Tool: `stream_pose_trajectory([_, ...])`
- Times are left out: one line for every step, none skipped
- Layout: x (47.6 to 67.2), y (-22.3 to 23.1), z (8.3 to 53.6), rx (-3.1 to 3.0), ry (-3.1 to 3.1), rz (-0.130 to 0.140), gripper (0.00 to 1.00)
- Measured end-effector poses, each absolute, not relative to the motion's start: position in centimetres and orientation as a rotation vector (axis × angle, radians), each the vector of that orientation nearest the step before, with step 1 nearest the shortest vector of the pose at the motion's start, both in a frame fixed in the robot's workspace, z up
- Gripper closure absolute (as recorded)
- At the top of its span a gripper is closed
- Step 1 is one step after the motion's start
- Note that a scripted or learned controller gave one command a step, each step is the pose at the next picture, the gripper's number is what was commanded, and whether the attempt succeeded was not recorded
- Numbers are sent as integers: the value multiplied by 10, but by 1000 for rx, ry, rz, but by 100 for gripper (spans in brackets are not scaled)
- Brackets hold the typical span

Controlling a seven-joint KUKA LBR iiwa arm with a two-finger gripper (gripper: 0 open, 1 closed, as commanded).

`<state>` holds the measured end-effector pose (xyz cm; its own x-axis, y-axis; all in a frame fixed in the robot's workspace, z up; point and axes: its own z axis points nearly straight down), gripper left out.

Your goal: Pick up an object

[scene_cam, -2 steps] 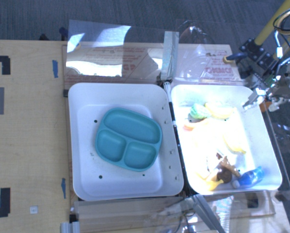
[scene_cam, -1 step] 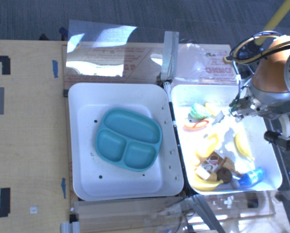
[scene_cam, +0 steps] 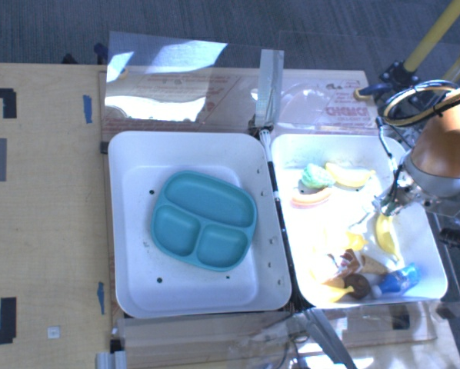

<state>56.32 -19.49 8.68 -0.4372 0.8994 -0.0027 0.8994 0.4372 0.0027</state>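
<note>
The grey arm with the orange band (scene_cam: pixel 441 148) reaches into the right white bin (scene_cam: pixel 438 283) from the right. Its gripper (scene_cam: pixel 389 203) is down low, right above a yellow banana-shaped toy (scene_cam: pixel 385 235), and I cannot tell if it is grabbing it. Near the bin's front edge lie a small blue toy (scene_cam: pixel 399 279) and a brown toy (scene_cam: pixel 358 284). The left white bin (scene_cam: pixel 130 206) holds a teal plastic plate with three sections (scene_cam: pixel 204 219).

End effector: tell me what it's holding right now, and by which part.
It cannot be told. The end effector sits low in the right bin, just above a yellow banana, but no grip on it is visible.
</note>
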Motion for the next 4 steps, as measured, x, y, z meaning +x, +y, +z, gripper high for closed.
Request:
stream_pose_trajectory([552,-182,87,1581,2709,3,0])
stream_pose_trajectory([659,-136,85,1816,2597,-31,0])
stream_pose_trajectory([639,-134,86,2274,2168,-1,0])
stream_pose_trajectory([593,-108,87,2123,2313,4,0])
